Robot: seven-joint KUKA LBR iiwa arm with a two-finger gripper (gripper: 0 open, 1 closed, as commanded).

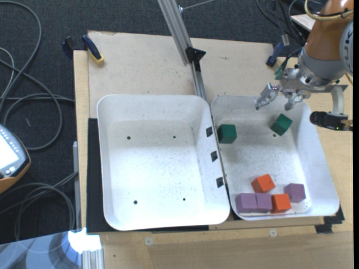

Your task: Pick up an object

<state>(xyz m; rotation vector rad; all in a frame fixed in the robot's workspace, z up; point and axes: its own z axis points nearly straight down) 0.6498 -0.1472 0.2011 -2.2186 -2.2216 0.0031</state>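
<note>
My gripper [279, 100] hangs over the far part of the right bin [322, 156], open, with nothing between its fingers. A green cube [281, 124] lies tilted just in front of it, apart from the fingertips. A second green cube [226, 133] sits near the bin's left wall. At the near end lie an orange cube [263, 183], another orange cube [281, 203], a long purple block [253, 202] and a small purple cube [295, 192], packed close together.
The left bin [112, 150] stands beside the right one, with black clips [213, 156] along the shared rim. A metal pole [179, 27] slants up from behind the bins. Cables and clamps lie around the bench edges.
</note>
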